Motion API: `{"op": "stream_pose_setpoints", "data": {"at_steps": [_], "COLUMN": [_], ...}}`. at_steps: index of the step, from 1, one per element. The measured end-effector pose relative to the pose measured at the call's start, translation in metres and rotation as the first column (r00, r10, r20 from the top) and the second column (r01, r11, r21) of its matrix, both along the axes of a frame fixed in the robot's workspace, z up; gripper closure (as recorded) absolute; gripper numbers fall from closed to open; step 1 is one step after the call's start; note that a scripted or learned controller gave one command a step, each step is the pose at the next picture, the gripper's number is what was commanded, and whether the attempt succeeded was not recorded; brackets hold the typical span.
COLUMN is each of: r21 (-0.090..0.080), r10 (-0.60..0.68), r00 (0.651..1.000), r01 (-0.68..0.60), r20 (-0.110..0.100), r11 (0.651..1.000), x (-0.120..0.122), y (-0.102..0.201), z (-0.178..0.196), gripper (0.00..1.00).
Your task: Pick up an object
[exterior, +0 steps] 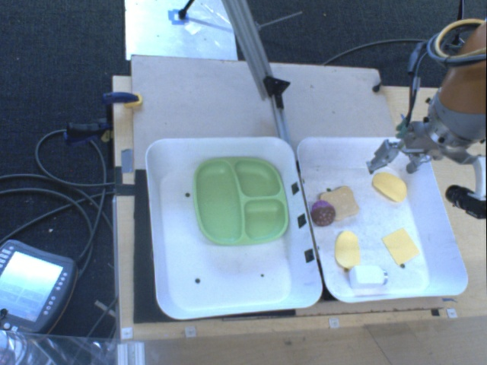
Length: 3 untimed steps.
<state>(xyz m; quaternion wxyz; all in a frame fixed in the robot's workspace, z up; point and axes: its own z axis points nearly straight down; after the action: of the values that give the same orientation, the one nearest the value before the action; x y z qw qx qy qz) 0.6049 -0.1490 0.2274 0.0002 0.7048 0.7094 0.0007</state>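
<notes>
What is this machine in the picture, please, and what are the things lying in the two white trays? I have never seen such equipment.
It is a robot arm, grey with an orange band, reaching in from the right of the picture. One fixed camera above the bench looks down at a slant. At the arm's tip is its end effector, the two-finger part meant for picking things up. It hangs over the upper part of the right bin, and nothing is seen between its fingers.

The left bin holds a green divided plate. The right bin holds small toy-like pieces: a yellow oval piece just below the end effector, a tan square, a purple round piece touching it, a second yellow piece, a flat yellow square and a white block.
</notes>
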Motion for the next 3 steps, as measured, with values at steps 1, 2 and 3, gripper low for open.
{"op": "stream_pose_setpoints", "data": {"at_steps": [1, 2, 3], "r21": [0.0, -0.001, -0.001], "r10": [0.0, -0.006, -0.006], "r00": [1.0, 1.0, 1.0], "r01": [0.0, 0.006, 0.006], "r20": [0.0, -0.004, -0.004], "r11": [1.0, 1.0, 1.0], "x": [0.0, 0.001, -0.003], "y": [0.0, -0.01, -0.011], "z": [0.0, -0.048, -0.09], "gripper": [0.0, 0.0, 0.0]}}
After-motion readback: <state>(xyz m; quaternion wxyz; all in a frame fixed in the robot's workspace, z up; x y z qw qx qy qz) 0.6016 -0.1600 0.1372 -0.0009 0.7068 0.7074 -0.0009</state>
